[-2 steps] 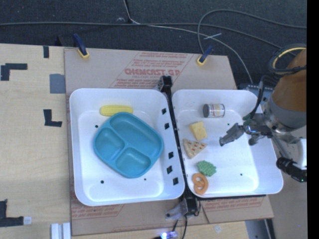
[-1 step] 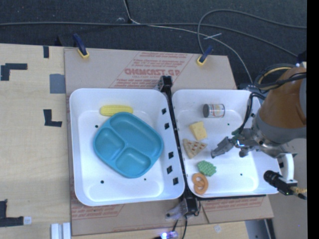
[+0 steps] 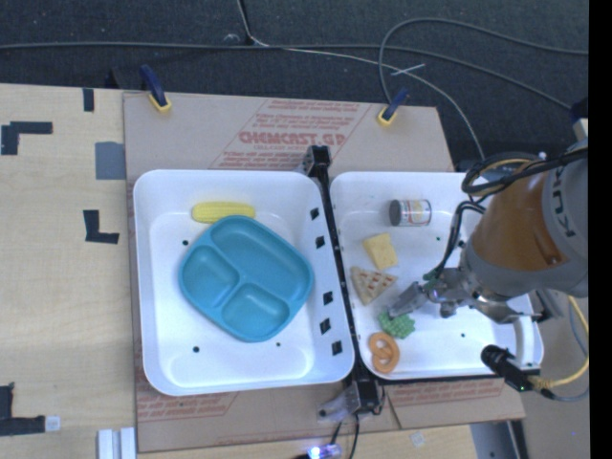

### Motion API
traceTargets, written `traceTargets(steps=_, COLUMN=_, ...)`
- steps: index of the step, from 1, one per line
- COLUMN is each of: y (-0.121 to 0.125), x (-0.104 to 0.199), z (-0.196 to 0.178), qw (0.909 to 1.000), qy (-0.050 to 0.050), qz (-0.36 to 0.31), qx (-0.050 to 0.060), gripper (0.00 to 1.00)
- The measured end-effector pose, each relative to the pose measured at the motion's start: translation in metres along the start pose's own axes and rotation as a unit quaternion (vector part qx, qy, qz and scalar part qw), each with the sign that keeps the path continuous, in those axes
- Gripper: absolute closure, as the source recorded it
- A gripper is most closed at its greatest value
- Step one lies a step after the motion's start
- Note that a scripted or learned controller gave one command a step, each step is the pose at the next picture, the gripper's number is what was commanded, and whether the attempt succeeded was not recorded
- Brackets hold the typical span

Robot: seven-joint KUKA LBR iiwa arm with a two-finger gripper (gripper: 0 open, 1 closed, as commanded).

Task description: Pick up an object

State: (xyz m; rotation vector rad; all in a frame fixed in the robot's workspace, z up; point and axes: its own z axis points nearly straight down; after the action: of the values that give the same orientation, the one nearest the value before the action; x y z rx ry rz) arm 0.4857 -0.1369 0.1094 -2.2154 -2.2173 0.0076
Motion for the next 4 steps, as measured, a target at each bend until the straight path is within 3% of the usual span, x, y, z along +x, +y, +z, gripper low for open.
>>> traceTargets(steps=1, y=0.002, x=0.001, z=0.025, qw=1.0, qy=-0.001, qz=-0.001, qx=-0.006, gripper=0.0)
traceTargets(steps=2, y=0.002, x=0.0, z=0.013, qw=1.0, qy=-0.002, qz=-0.001, qx=-0.006, gripper=1.0)
traceTargets(steps=4, y=0.012, x=0.005, z=-0.11, qw=1.0, qy=-0.002, qz=-0.001, qx=-0.007, gripper=1.0)
